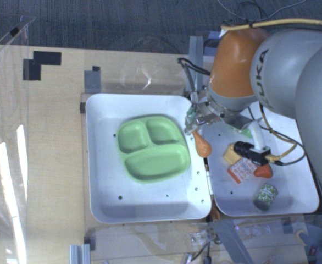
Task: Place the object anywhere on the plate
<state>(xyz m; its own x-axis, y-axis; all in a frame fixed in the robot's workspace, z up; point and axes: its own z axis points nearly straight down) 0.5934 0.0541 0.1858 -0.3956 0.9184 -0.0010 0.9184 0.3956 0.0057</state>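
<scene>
The gripper hangs over the divide between the bins; whether it grips the orange object just below cannot be told. The green plate lies left; packets and a can lie right.

The arm runs off the frame's right and top edges and hides the right bin's far side. The gripper's fingers are too small to read. The label on a red-and-white packet is illegible. A small green can is blurred.
</scene>
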